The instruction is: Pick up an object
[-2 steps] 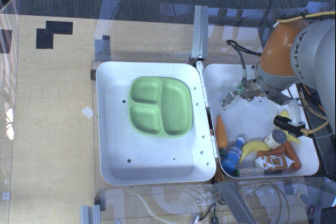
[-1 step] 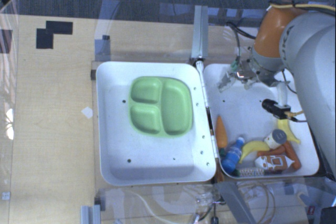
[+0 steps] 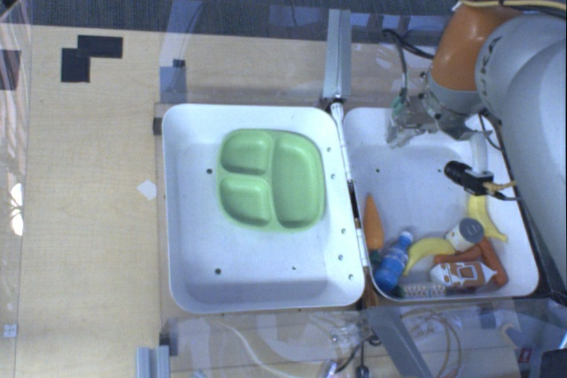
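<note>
Camera view: my gripper (image 3: 406, 127) hangs at the right bin's (image 3: 416, 157) far-left corner
Grip: whether parted or closed, I cannot tell
Objects: banana (image 3: 431, 249), bottle (image 3: 392, 260), carrot (image 3: 374, 222) along near edge

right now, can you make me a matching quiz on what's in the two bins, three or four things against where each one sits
Things:
1. green divided plate
2. carrot
3. blue bottle
4. gripper

Places:
A. near corner of the right bin, beside the banana
B. far end of the right bin
C. middle of the left bin
D. along the right bin's left wall

Pairs: 1-C, 2-D, 3-A, 4-B
</note>
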### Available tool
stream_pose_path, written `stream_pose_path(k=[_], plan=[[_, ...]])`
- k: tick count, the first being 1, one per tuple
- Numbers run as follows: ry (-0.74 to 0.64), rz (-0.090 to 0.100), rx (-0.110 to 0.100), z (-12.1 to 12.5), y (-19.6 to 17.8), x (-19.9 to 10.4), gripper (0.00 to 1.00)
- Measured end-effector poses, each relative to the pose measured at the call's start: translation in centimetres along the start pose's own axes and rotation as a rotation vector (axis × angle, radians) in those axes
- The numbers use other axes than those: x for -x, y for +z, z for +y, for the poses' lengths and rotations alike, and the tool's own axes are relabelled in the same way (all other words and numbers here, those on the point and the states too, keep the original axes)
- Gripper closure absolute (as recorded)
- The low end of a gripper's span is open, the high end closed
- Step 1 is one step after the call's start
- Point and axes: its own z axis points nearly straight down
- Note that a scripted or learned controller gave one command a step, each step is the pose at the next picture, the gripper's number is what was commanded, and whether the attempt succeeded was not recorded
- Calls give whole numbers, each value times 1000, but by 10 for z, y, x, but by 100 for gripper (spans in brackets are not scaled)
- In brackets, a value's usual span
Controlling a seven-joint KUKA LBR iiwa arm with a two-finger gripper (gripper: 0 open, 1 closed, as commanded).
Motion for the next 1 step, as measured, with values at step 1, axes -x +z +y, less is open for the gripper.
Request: stream_pose_path(k=[1], plan=[[-59,1,-9,-5,-88,48,100]])
